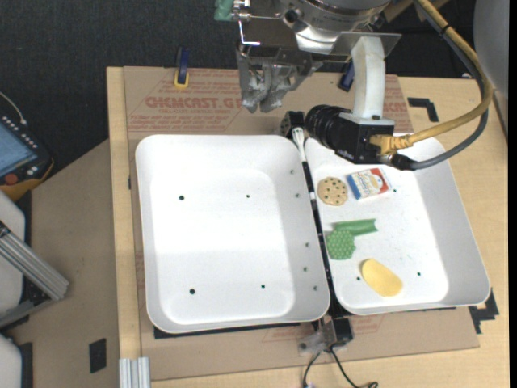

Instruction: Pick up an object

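My gripper (265,92) hangs high over the cardboard behind the back edge of the left bin (161,217), near the divider between the bins. Nothing shows beneath it. The right bin (452,241) holds several objects: a round tan cookie (332,190), a small red, white and blue carton (368,183) beside it, a green toy vegetable (350,237) in the middle, and a yellow oval piece (380,277) near the front. All of them lie well to the front right of the gripper.
A black cylindrical unit (339,132) on a white bracket, with a yellow cable (452,128), juts over the right bin's back left corner. A blue and yellow clip (182,69) sits at the cardboard's back edge. Small dark dots mark the left bin's floor.
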`<state>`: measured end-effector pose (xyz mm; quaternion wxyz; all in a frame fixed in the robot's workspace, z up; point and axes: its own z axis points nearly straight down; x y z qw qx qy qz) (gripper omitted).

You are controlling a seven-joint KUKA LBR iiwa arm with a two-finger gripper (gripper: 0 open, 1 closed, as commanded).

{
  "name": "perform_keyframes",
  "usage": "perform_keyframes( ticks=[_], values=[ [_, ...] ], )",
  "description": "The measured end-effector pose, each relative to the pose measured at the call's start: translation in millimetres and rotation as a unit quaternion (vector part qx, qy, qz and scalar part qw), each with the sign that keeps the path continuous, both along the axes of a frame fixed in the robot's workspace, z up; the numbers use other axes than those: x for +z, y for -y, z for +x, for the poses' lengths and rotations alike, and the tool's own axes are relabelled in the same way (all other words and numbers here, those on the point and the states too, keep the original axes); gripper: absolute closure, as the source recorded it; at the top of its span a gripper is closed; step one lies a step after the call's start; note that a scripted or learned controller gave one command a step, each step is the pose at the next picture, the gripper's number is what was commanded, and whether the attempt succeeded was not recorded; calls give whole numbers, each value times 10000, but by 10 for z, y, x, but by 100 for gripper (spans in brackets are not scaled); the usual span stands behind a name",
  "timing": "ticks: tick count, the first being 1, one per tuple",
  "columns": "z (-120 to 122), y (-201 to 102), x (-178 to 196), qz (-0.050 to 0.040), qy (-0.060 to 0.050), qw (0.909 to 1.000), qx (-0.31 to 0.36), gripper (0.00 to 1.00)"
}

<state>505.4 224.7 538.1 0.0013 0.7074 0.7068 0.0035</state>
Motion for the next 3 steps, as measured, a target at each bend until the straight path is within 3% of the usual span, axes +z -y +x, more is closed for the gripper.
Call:
perform_keyframes(
  ticks=[1, 2, 3],
  values=[
    [-161, 6, -27, -17, -44, 10000, 8, 100],
    [-47, 4, -137, -24, -51, 10000, -3, 100],
    [-78, 5, -502, -28, -62, 10000, -4, 100]
  ],
)
